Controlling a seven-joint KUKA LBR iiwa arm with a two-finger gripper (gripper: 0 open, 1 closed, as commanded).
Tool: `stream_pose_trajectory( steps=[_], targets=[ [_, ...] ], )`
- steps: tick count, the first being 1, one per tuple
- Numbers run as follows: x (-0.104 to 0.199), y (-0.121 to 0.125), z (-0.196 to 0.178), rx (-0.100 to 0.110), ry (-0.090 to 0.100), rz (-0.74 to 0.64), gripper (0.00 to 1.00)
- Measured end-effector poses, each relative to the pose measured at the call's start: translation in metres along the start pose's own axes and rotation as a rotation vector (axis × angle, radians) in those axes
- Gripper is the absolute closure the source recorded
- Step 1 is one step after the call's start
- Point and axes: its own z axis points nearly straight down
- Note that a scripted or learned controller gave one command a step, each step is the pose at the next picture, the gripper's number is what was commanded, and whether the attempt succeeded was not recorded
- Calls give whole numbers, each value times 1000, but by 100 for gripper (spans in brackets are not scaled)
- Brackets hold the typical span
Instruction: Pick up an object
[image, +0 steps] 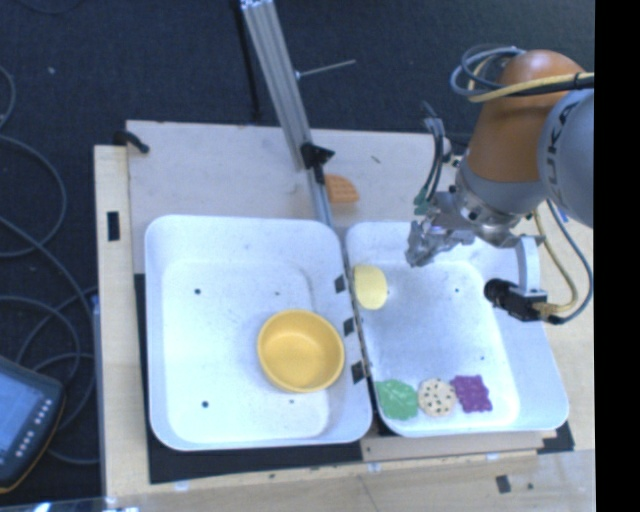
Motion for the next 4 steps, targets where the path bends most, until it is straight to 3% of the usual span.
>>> stream_pose_trajectory(
  steps=[3,4],
  targets=[
    [152,-47,14,1,1,-1,100],
    [149,-47,13,-1,0,5,0]
  ],
)
